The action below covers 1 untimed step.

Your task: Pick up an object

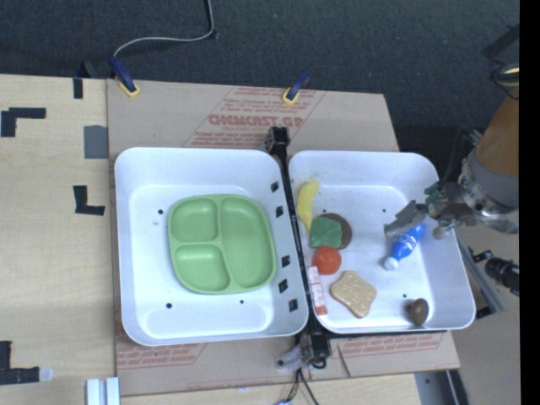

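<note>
Camera view: gripper (419,218) over blue bottle (403,245) in right bin (354,165), can't tell fingers' state — you center, then drop straight.

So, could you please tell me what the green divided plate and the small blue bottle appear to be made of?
The green divided plate looks like moulded plastic: one even pale green, matte, with soft rounded compartment ridges. The small blue bottle also seems plastic, glossy, with a white cap, though it is too small to be sure.

Green divided plate (223,243) in my white left bin (135,175). Right bin (371,165): yellow banana (306,202), red tomato (327,260), tan toast (353,294), blue bottle (403,245), white cap.
</note>
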Each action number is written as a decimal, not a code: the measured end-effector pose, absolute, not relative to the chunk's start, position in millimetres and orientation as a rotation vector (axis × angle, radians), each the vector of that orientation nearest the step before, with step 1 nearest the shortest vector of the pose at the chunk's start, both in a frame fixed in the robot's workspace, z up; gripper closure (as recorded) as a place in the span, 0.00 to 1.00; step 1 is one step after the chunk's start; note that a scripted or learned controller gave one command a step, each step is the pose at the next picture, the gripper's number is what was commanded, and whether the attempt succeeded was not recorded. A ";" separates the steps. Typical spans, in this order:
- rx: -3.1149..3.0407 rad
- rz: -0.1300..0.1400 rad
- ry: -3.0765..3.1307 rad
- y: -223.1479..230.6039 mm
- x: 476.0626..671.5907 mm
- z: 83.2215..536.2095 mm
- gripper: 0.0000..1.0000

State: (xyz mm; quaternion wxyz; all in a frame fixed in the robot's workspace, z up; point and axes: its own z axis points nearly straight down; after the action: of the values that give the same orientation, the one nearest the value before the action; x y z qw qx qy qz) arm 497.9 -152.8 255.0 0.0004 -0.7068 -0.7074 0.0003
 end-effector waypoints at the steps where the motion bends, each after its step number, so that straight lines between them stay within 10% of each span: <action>1: -2.217 0.003 -2.221 -104.5 527.1 164.6 0.00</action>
State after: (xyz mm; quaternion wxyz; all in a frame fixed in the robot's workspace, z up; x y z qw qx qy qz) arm 527.1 -104.5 164.6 0.0017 -0.7066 -0.7076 0.0009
